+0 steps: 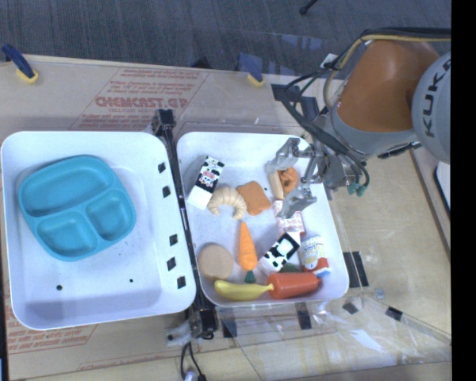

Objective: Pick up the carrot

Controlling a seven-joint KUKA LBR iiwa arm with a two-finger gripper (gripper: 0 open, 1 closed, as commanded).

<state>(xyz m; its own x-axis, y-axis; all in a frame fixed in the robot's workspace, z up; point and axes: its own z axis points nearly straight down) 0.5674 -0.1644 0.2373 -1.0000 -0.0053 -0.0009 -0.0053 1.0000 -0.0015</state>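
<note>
While its two metal fingers stood apart and held nothing, the grey two-finger gripper [289, 179] hung over the right white bin's [189, 248] far right corner; the small orange tapered carrot [247, 246] lay mid-bin, toward the near edge.

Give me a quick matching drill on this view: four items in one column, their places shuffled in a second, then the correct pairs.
Items:
1. carrot
2. blue tray
3. banana
4. croissant

Places:
A. in the left bin
B. along the right bin's near edge
C. middle of the right bin, pointing toward the near edge
D. beside the upper cow-print carton

Pairs: 1-C, 2-A, 3-B, 4-D
</note>
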